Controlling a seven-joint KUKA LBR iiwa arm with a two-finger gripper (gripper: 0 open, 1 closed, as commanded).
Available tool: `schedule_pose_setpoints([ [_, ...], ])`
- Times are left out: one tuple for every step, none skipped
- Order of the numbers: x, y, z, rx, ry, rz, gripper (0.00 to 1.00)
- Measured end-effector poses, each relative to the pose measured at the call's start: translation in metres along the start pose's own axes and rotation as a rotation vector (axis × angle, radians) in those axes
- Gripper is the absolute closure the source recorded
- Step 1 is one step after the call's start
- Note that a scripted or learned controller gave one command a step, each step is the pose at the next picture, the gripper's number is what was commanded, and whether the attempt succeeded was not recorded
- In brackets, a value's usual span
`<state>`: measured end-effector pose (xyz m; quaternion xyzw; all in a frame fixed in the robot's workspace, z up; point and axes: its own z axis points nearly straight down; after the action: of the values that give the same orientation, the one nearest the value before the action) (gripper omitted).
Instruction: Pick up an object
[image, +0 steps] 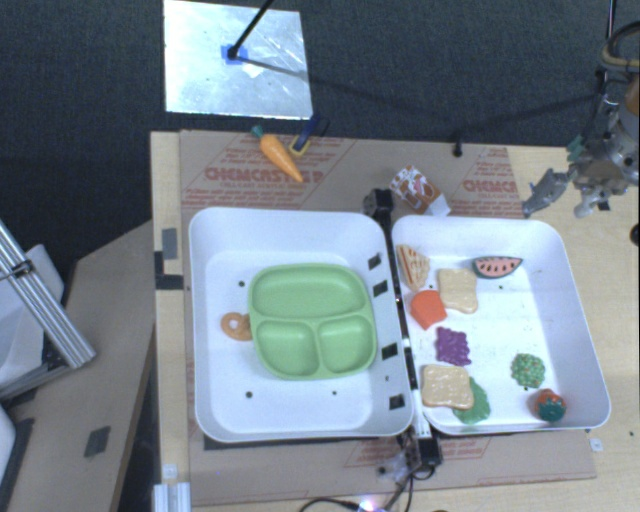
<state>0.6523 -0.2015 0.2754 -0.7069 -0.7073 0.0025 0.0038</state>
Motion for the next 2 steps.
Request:
schedule_pose_setpoints([
  [0.001, 0.002, -0.008, -0.012, -0.003, -0.003, 0.0],
  [0.008, 0.01, 0.045, -0.01, -0.003, -0.006, 0.0],
])
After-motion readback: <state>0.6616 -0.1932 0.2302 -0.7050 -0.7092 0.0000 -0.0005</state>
